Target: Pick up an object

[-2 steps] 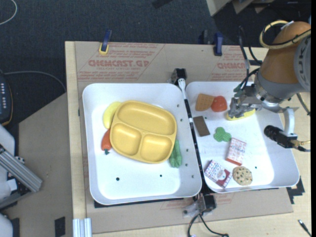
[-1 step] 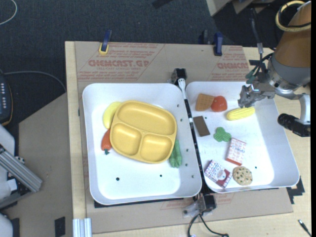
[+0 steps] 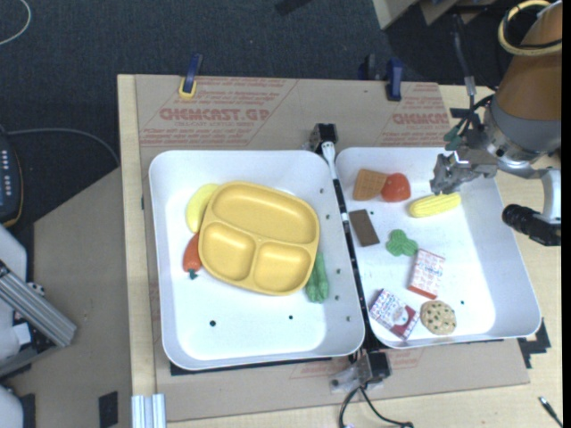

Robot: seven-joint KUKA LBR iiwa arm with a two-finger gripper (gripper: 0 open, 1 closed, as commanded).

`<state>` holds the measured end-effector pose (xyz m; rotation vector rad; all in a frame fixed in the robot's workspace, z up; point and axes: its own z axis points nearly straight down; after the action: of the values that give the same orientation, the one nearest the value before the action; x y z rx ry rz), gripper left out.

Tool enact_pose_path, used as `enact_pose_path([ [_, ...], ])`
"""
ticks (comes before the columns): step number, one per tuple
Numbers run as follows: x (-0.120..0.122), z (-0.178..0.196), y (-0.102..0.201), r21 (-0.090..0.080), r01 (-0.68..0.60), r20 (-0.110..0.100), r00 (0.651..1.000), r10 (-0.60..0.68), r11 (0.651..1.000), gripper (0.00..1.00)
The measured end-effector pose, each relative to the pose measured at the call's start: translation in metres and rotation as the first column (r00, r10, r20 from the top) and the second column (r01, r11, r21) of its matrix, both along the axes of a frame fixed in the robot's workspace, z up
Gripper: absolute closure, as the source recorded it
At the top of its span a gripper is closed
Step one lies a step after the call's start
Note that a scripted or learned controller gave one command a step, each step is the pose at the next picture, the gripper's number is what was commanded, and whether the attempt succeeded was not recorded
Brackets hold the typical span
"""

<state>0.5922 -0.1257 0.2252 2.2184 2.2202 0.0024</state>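
My gripper [image 3: 444, 178] hangs over the back right part of the right bin [image 3: 513, 266], just behind the left half of a yellow corn cob [image 3: 434, 205]. Whether it touches the cob I cannot tell. Left of it lie a red tomato [image 3: 396, 187] and an orange-brown slab [image 3: 368, 185]. Further forward in the same bin are a brown bar [image 3: 363, 227], a green broccoli piece [image 3: 401, 242], a red-and-white box [image 3: 426, 273], a red-and-white packet [image 3: 391, 311] and a cookie [image 3: 438, 316].
The left bin [image 3: 178, 301] holds a yellow divided plate [image 3: 259, 237] lying over a yellow item [image 3: 198, 205], with an orange-red vegetable [image 3: 192, 255] at its left and a green leafy piece [image 3: 318, 280] at its right. The arm's grey and orange body [image 3: 531, 96] stands over the right rim.
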Motion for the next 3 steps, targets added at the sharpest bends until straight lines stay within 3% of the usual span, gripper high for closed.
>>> enact_pose_path([
  [1,-0.008,-0.008,0.049,0.004,-0.004,-0.006,1.000,0.004,1.000,1.00],
  [2,-0.003,0.003,0.106,0.004,-0.005,0.000,1.000,0.005,1.000,1.00],
  [3,-0.015,0.010,0.145,0.004,-0.005,-0.005,1.000,0.005,1.000,1.00],
])
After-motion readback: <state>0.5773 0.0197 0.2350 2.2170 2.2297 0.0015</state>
